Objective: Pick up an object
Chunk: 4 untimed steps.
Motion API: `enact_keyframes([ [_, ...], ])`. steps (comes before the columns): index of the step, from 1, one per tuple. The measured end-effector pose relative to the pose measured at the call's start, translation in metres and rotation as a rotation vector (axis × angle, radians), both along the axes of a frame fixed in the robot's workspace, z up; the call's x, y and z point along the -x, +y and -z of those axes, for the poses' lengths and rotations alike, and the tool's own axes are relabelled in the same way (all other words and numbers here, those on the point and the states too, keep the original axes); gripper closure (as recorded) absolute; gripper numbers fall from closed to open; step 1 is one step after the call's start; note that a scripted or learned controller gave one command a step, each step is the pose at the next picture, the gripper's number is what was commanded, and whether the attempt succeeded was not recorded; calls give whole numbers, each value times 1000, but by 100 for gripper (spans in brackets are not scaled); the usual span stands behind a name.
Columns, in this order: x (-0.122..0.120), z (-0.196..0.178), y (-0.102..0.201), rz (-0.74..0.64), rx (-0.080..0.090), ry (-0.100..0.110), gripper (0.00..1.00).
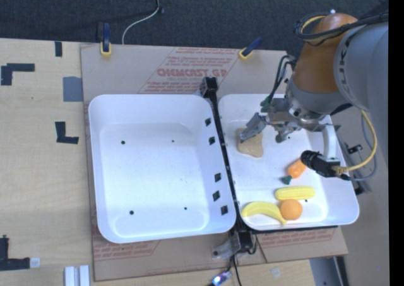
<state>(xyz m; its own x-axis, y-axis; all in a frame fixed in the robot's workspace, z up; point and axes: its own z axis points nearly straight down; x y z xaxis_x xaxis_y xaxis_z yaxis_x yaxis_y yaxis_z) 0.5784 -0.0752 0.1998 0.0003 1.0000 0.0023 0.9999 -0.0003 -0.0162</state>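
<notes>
While I am watching from above, the gripper (266, 128) is hanging low in the right bin (338, 215), with its two fingers spread apart: one finger (252, 128) is reaching out to the left and the other (285, 132) is pointing down toward the bin floor. Nothing is sitting between them. The left finger is resting just over the top edge of a tan, bread-like piece (251, 146), which is lying flat on the bin floor near the divider; whether they are touching I cannot tell. That piece is looking roughly as wide as it is long, so I am not reading a clear long axis on it.

Further out in the same bin, a small carrot (295, 169) is lying with its green tip pointing down-left. Near the front rim, a corn cob (295, 194) is lying with its long axis left to right, an orange ball (291, 209) is sitting just below it, and a banana (262, 211) is curving beside the ball, touching it. The left bin (101, 127) is sitting alongside, on a cardboard sheet (183, 70).
</notes>
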Motion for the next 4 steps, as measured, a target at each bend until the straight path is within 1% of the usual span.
enact_keyframes([
  [1, 4, -92, -17, 0, 4, -24, 0],
  [2, -6, 17, -6, -1, 2, -6, 0],
  [3, -27, -48, -52, 1, 6, -22, 0],
  [4, 27, 73, -28, 0, -1, 1, 0],
])
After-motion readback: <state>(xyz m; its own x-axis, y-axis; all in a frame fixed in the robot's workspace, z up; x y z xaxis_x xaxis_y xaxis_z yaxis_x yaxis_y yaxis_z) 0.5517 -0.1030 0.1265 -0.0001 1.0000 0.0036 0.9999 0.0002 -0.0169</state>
